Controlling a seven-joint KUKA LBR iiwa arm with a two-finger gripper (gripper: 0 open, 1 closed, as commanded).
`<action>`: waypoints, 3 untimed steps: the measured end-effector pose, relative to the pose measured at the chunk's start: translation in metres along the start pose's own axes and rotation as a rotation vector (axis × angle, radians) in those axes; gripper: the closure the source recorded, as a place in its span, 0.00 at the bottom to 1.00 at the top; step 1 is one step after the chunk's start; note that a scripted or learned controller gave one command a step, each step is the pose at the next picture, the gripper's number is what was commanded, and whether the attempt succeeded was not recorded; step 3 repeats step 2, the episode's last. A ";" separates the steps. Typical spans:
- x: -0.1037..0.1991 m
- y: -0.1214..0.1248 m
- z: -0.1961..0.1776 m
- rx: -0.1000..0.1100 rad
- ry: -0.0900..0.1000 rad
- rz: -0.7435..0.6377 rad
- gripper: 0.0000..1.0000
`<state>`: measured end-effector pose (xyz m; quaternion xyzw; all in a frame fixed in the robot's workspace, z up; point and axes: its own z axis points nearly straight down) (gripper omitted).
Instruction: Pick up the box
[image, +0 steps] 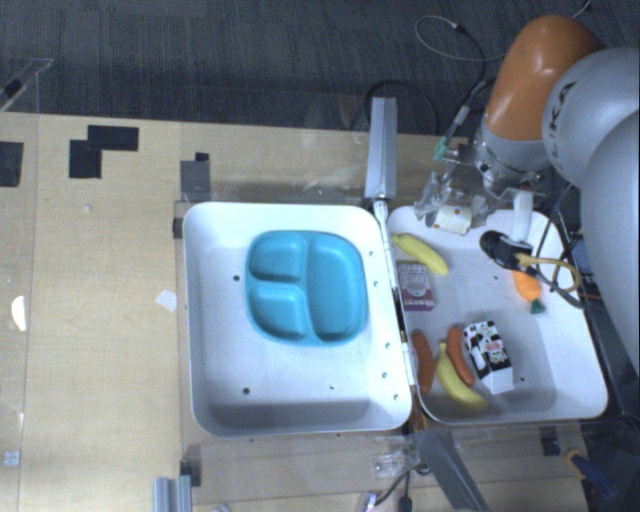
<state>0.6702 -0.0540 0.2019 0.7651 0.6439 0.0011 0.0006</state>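
Pale wood makes up the tabletop (90, 300), with dark carpet along its far edge and a few black tape marks near its far left corner. Two shallow white bins sit side by side on it. The left bin (215, 330) holds a blue divided tray (305, 285) lying flat near its middle. The right bin (570, 370) is the crowded one: a yellow banana (421, 253) near its far left corner, a small maroon packet (416, 285) just beside it against the left wall, a carrot (528, 286) toward the right wall, and at the near edge two red sausages (424, 360), a second banana (458, 385) and the box (490, 355), a small carton with a black-and-white print, lying flat with one sausage and that banana touching its left side. The grey arm with its orange band comes in from the right, and its hand (450, 210) hangs over the far edge of the right bin, well apart from the box. Whether the hand is open or closed cannot be told at this angle, and nothing can be made out in its grasp. Judged from this, the pick has not started in earnest: the box rests untouched on the bin floor, and the whole of the work remains, namely moving the hand toward the near edge, lowering over the carton, closing on it clear of its neighbours, and lifting.
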 end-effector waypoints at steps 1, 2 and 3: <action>-0.032 -0.031 -0.001 0.001 -0.001 0.012 1.00; -0.048 -0.035 0.001 0.002 -0.001 0.023 1.00; -0.048 -0.035 0.001 0.002 -0.001 0.023 1.00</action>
